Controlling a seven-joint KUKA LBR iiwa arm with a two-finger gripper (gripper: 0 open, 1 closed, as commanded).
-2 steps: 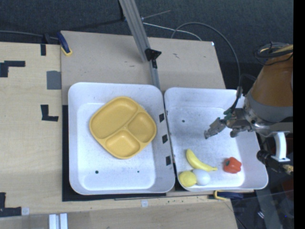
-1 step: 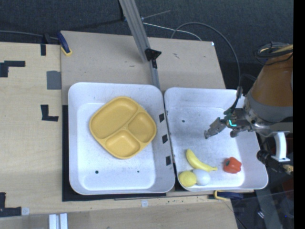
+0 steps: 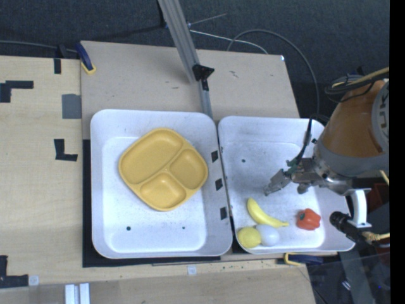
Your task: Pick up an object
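text: none legible | labels: none | brands: none | numbers: none | signs: none

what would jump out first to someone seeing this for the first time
The yellow divided plate lying alone in the left bin draws the eye first. Next come the banana, lemon, white ball and red pepper along the right bin's near edge, with the gripper hovering above them.

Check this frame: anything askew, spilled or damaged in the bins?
Nothing spilled or damaged. The yellow divided plate sits rotated in the left bin, not square to its walls. The banana, lemon, white ball and red pepper cluster in the right bin's near corner.
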